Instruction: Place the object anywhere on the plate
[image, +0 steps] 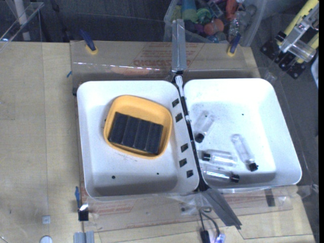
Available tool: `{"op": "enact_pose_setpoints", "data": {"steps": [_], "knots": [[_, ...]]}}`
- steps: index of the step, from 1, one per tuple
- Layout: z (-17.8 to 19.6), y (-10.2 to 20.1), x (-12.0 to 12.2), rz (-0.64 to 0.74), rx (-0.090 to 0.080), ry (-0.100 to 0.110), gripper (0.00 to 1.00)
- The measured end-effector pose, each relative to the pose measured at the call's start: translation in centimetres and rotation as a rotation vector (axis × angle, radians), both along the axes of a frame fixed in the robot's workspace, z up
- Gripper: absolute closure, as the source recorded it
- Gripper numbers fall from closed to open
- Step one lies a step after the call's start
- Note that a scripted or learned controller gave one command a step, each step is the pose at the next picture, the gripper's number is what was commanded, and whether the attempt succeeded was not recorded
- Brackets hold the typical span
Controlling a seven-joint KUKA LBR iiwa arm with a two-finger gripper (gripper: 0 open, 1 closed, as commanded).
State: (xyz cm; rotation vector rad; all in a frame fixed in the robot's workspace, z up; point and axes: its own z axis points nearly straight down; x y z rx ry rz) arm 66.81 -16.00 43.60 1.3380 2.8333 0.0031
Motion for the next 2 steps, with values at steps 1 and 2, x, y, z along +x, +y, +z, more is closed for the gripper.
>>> {"op": "enact_pose_setpoints", "data": {"steps": [1, 2], "knots": [[0.1, -6.4, -2.2, 0.235, -0.001, 0.004, 1.0], [0.0, 6.9, -1.3, 0.384, 0.0, 0.005, 1.0]]}}
